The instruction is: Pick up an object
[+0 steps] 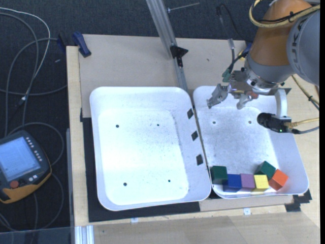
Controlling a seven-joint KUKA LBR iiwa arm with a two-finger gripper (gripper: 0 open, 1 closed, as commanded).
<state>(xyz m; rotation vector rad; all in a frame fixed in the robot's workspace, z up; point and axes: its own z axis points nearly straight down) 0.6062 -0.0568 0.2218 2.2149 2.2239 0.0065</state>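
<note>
over the far end of the right bin (284, 151), gripper (228, 98) hanging with fingers spread, nothing between them. one fingertip (211, 101) down near the far left corner of that bin, the other (240, 103) a little to its right. grey arm (299, 34) with the orange band (277, 27) coming in from the far right, cables looped over the top.

down at the near edge of the right bin, a row of blocks packed close together: green block (219, 174) at the left end, then blue block (234, 181), purple block (247, 180), yellow block (260, 181), orange block (278, 179) at the right end, and a dark green block (266, 168) tucked just behind the yellow and orange ones. all well apart from the gripper, lying along the near wall. hard to tell whether neighbours actually touch.

a black fitting (269, 121) with a cable hanging over the right side of the bin, between gripper and blocks. left bin (101, 111) alongside, touching the right one down the middle, small black clips (194, 135) along the seam. metal rail (161, 22) slanting in from the far side down to the gap between the bins. blue clamp (81, 43) at the far left corner of the bench. pendant (20, 164) with a lit screen off to the left on the dark floor, cables trailing above it.
</note>
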